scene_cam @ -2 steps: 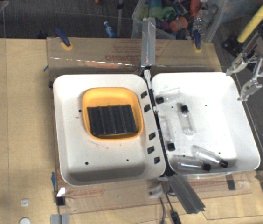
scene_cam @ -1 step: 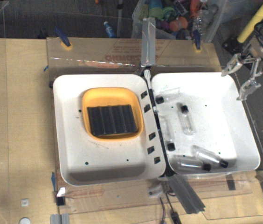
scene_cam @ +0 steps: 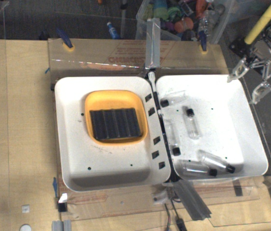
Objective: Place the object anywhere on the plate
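The black ridged block (scene_cam: 115, 124) lies on the plate (scene_cam: 93, 101), its long axis across the plate and its ribs running front to back. The gripper (scene_cam: 253, 78) hangs well right of the plate, beyond the vials (scene_cam: 191, 124). Whether it is released or clenched cannot be told. Red print on the board (scene_cam: 126, 49) behind the plate is illegible.
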Robot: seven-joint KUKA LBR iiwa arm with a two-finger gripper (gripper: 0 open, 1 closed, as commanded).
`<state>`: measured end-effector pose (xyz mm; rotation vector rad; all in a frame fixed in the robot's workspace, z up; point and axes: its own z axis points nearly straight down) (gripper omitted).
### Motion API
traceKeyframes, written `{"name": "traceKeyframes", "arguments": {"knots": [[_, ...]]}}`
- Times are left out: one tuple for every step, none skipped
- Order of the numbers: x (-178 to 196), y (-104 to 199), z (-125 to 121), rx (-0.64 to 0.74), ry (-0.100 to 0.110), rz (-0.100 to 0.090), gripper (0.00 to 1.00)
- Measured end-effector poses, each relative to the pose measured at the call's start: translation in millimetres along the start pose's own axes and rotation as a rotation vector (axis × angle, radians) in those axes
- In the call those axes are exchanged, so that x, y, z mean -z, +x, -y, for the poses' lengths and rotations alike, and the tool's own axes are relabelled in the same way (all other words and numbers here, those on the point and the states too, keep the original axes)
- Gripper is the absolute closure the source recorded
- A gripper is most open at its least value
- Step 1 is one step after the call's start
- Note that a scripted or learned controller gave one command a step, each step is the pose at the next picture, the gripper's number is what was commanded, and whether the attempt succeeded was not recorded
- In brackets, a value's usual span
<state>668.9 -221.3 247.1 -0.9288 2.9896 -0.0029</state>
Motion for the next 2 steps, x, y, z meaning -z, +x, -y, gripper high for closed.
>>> {"name": "traceKeyframes", "arguments": {"knots": [[-5.5, -2.8, -5.9, 0.145, -0.004, -0.003, 0.00], [-11.3, -5.5, -8.8, 0.389, -0.005, -0.002, 0.00]]}}
